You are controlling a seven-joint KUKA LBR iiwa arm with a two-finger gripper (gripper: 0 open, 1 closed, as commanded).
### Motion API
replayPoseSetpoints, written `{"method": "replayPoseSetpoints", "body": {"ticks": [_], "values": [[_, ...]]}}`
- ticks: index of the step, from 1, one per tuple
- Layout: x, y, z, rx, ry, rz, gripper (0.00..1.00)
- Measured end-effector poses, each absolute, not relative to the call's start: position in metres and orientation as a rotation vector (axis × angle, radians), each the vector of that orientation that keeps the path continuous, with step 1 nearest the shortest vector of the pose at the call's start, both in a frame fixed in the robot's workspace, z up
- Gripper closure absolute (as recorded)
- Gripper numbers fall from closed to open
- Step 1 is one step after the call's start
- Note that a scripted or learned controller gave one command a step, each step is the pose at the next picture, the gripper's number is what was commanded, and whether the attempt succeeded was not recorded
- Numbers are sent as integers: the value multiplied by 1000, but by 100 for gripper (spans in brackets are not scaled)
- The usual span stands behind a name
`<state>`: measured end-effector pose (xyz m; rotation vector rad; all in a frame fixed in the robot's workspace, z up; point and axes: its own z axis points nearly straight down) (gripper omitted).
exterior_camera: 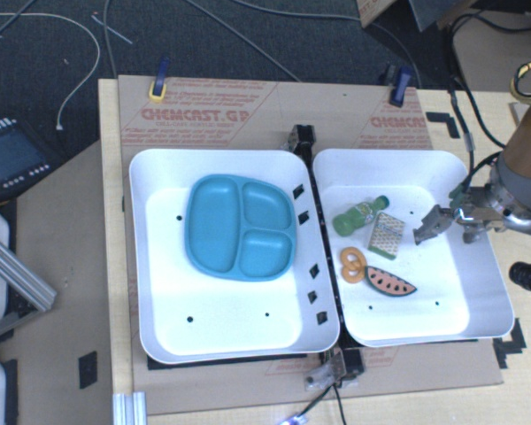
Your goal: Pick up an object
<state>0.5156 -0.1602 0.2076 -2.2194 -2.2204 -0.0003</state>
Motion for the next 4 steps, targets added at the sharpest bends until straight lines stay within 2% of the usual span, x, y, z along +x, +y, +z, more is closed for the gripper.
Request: {"method": "replayPoseSetpoints", "body": {"ticks": [2,3,4], "values": [[514,-162,92,-2217,-2216,4,0],[515,-163,106,-2222,-2220,-2,100],[518,-159,169,-2224,-2227,-6,100]]}}
